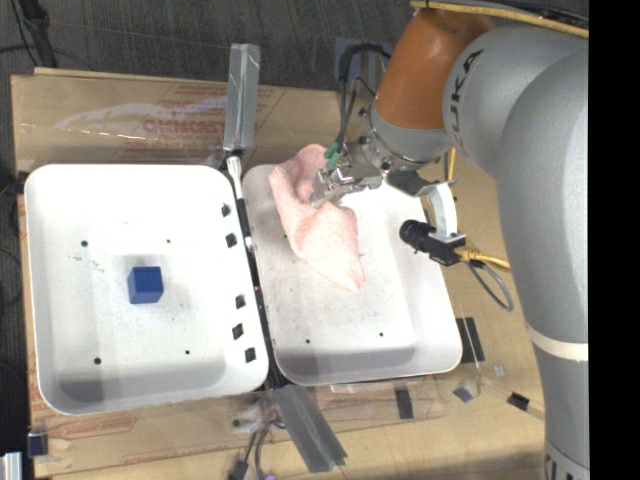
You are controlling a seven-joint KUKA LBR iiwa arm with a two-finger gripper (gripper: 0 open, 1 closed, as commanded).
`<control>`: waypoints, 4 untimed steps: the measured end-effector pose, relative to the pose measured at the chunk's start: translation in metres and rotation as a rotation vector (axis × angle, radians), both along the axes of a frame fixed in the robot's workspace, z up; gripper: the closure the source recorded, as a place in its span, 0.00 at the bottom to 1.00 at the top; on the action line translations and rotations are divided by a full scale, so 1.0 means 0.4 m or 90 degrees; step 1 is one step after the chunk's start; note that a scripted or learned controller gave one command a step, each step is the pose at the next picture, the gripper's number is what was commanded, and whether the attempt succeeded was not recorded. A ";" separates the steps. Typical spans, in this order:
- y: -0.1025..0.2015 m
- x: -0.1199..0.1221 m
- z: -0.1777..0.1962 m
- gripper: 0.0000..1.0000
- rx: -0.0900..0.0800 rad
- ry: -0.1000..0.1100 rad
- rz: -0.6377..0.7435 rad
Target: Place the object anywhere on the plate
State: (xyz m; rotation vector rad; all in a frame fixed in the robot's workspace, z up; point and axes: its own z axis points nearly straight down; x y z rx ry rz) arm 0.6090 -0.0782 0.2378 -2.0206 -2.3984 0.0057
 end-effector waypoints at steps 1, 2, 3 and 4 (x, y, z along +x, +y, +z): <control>0.007 0.000 -0.016 1.00 0.000 -0.001 0.005; 0.132 -0.060 -0.039 1.00 0.001 0.000 0.264; 0.232 -0.095 -0.020 1.00 0.002 -0.001 0.523; 0.360 -0.152 0.000 1.00 0.003 -0.001 0.782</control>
